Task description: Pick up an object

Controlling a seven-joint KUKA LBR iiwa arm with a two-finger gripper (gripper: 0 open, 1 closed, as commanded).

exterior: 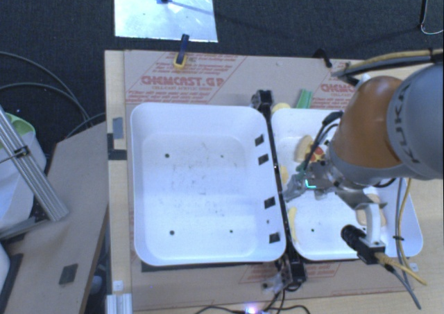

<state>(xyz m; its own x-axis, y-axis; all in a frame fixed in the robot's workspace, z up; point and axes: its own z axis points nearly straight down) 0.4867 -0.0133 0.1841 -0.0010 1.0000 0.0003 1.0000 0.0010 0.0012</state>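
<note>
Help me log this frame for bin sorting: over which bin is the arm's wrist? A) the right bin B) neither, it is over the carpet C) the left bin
A: the arm reaches in from the right and its wrist sits over the right bin, while the left bin lies apart from it.

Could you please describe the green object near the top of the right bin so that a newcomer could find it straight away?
Start at the right bin, the one under the arm, and follow its far rim toward the divider between the bins. Just outside that rim, on the printed board, lies a short green stick, tilted. The pale yellowish piece beside it is rounded; the stick alone is green and straight.
</note>
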